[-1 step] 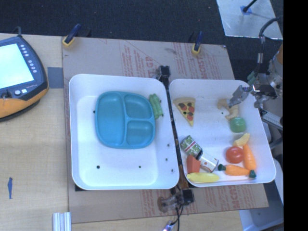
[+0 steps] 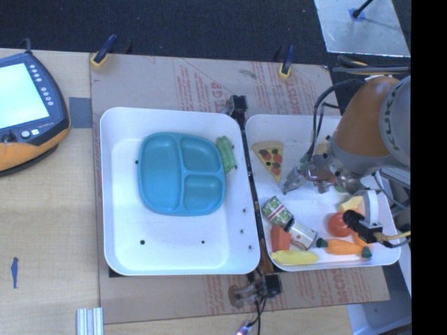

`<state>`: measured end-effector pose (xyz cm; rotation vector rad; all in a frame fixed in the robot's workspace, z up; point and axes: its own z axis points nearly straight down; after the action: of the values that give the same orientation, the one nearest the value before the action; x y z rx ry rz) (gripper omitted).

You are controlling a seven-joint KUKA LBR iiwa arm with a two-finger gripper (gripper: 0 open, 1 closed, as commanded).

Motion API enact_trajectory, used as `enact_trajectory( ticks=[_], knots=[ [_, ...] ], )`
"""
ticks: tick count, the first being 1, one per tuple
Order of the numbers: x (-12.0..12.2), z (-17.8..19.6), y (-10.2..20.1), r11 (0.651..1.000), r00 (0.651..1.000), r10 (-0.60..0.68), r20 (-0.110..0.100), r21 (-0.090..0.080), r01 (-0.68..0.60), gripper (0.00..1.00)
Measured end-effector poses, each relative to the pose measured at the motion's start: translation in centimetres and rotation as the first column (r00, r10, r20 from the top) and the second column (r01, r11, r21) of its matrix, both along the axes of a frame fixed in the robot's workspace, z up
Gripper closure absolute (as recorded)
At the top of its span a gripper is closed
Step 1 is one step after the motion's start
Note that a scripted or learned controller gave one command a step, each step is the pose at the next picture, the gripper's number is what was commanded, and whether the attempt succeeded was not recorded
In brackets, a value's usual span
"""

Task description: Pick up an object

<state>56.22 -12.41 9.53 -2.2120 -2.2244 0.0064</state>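
pizza slice (image 2: 269, 158) lies flat at the top left of the right bin (image 2: 392, 258), and the pincer (image 2: 302, 176) hangs just beside it, fingers apart with nothing between them (close, not touching). lower down sit a green packet (image 2: 276, 211), tomato (image 2: 340, 224) and carrot (image 2: 343, 246).

The grey KUKA arm (image 2: 401, 117) has a smooth, rounded casing with a dull sheen. Above the wrist a broad orange band (image 2: 363, 121) wraps the housing, bulging like a dome. A thin black cable (image 2: 323, 114) loops along the band's outer side toward the tool. Below the band sits the grey metal two-finger gripper (image 2: 302, 176), an angular block of dark and silvery parts with slim, pointed finger pieces (image 2: 292, 182).
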Motion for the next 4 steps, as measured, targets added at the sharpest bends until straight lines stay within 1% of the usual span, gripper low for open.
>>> enact_trajectory(
  ticks=[1,2,3,4],
  knots=[
    [5.0,-0.3,1.6,1.0,1.0,-0.001,0.002,0.0,0.001,0.0],
    [5.0,0.7,1.4,1.0,1.0,0.0,0.001,-0.001,0.0,1.0],
    [9.4,9.7,7.4,1.0,1.0,-0.001,0.004,0.0,0.001,1.0],
    [9.4,9.7,7.3,1.0,1.0,-0.001,0.003,0.0,0.001,0.0]
  ],
)
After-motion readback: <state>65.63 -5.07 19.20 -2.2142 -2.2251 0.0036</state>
